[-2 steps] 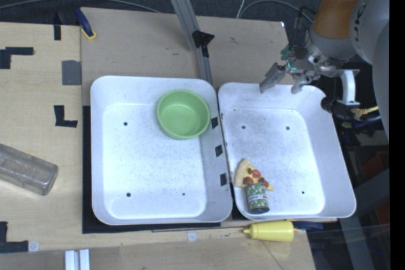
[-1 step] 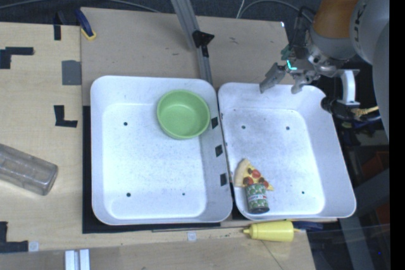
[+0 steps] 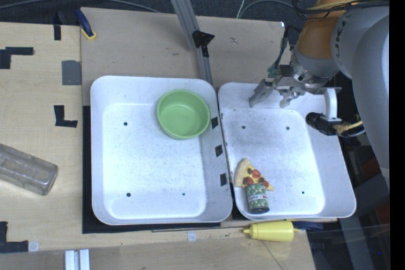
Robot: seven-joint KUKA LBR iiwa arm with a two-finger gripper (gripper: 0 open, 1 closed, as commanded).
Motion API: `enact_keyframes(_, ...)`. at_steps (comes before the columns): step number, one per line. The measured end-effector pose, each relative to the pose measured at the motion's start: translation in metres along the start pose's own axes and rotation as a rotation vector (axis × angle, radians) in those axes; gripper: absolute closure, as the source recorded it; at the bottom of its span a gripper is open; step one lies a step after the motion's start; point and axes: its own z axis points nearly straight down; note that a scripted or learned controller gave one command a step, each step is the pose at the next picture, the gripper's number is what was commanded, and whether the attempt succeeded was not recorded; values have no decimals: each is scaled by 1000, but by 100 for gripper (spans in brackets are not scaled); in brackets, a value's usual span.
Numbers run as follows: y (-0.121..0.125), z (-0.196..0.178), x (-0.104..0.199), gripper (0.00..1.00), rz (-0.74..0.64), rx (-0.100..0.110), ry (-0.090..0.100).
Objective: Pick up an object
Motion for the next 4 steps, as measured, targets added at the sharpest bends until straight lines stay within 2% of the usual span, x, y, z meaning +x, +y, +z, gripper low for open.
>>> enact_keyframes(1, -1, 55, 1, 0, 0, -1, 0)
enact_keyframes(2, 0, 41, 2, 100, -2, -5, 0)
enact_keyframes(3, 5, -20, -3, 100, 1, -12, -1)
enact_keyframes(4, 3, -82, 4, 100, 0, -14, 0)
